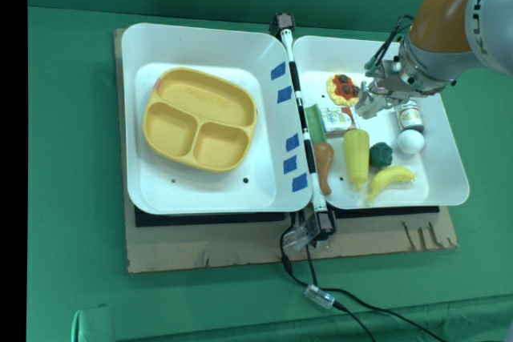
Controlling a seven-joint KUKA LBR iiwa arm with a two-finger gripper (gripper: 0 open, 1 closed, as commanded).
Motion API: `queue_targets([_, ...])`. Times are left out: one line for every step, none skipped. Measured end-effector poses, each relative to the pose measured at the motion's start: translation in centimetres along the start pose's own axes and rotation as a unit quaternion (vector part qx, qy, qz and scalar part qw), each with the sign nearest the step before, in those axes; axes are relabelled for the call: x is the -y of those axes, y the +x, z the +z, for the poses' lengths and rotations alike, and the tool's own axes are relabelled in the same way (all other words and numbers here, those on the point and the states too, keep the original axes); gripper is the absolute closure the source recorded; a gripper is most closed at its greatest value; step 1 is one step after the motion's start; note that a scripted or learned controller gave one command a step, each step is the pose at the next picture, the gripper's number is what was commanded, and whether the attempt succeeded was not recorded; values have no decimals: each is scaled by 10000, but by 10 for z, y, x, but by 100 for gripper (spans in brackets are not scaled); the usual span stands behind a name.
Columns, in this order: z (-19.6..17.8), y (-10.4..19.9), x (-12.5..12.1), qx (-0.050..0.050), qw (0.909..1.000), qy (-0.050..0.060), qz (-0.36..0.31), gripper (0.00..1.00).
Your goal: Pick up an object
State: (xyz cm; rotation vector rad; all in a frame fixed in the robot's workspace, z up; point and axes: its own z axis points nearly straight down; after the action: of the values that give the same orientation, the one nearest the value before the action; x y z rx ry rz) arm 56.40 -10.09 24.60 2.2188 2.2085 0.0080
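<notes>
Grey arm's hand (370, 106) hung low over the right shallow white bin (449, 180), right by the small pizza toy (343, 89), honestly couldn't tell its grip, yellow divided plastic tray (200, 118) sat in the left bin (144, 52)

1. You've got a bench covered in green cloth (72, 132).
2. Flat on it sits a brown cardboard sheet (240, 256), carrying the left white bin (152, 200) and right white bin (449, 188) side by side.
3. A black cable (353, 308) trails across the cloth in front.
</notes>
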Motion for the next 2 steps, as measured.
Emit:
queue_targets([0,0,0,-1,10000,0,0,0])
queue_targets([58,-27,48,10,10000,-57,10,0])
